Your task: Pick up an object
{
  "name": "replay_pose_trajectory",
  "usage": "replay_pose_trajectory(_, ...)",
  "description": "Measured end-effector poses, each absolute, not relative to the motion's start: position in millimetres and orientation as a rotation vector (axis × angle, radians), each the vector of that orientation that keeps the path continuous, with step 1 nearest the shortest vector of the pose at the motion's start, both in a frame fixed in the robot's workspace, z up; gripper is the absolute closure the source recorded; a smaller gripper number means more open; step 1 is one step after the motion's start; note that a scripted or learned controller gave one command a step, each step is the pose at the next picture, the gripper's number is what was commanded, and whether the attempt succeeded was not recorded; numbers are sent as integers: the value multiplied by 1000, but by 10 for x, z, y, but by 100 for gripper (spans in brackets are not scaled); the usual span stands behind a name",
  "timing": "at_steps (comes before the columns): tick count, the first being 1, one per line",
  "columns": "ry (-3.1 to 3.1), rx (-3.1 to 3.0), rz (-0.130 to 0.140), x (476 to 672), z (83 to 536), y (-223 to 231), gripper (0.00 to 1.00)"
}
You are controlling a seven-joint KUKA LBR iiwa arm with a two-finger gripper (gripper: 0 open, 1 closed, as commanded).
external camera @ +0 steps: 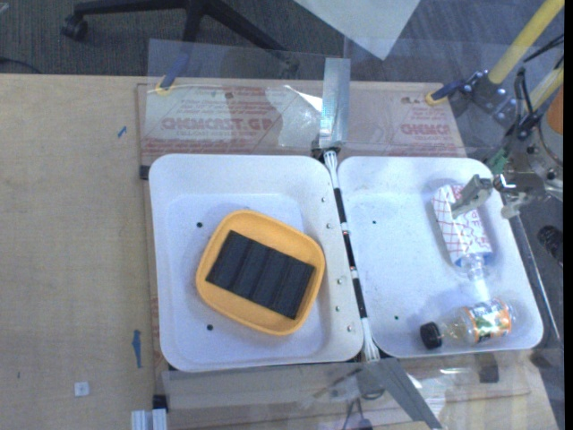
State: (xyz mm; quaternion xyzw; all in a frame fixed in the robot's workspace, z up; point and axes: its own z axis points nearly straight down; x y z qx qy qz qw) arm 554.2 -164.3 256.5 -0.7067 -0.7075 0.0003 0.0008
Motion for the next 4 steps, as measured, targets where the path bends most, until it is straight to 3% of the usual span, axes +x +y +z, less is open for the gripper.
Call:
replay_pose_trajectory(1, -1907, -2499, -2, 5824, 2390, -1434, 0)
replay_pose_trajectory(2, -1760, -2605, 0, 5703, 2573, -1628, 0)
replay_pose_trajectory(3, -1766, -2604, 0, 5712, 2673, -1622, 100)
replay_pose_trajectory(4, -1765, -2604, 0, 5712, 2671, -1620, 0)
